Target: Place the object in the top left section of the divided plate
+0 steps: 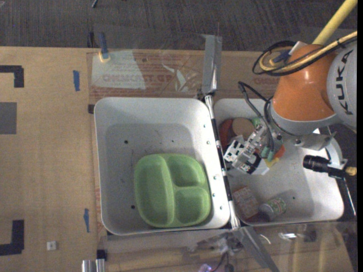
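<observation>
- The green divided plate (172, 190) lies flat in the left bin (108, 152), its long undivided section toward the left.
- In the right bin (317, 205), a can (274, 208) lies on its side, long axis running left-right, beside a small packet (245, 199).
- The gripper (245, 154) hangs over that bin's left part; its grip cannot be made out.

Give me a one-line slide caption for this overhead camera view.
End effector over the right bin of small items; green divided plate waits in the left bin.
</observation>
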